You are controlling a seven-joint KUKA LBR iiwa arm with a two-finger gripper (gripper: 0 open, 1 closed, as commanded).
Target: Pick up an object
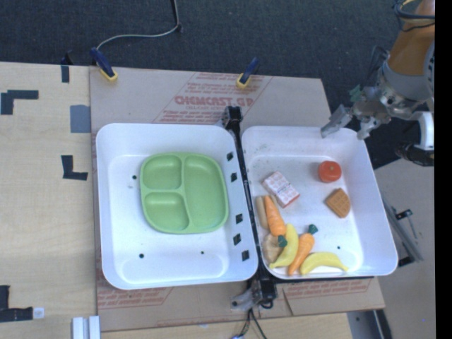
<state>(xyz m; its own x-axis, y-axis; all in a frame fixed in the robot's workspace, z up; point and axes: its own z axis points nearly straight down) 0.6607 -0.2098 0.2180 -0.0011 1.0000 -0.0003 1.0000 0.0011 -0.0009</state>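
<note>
The right bin [367, 162] holds a red tomato [329, 171], an orange-brown cracker [338, 203], a pink-and-white wrapped block [280, 188], two carrots [275, 217] [301, 250], a yellow banana [323, 263] and a yellow pepper [289, 246]. My gripper [347, 125] hangs over the bin's far right corner, above and behind the tomato, with its fingers spread apart and nothing between them. The left bin [113, 189] holds a green divided plate [184, 193].
The bins sit on a cardboard sheet [205, 101] fixed with blue-and-yellow clamps [104, 63] [248, 73]. A black divider [239, 182] runs between the bins. A cable [169, 13] lies on the dark floor behind. Wooden bench surface [39, 210] extends to the left.
</note>
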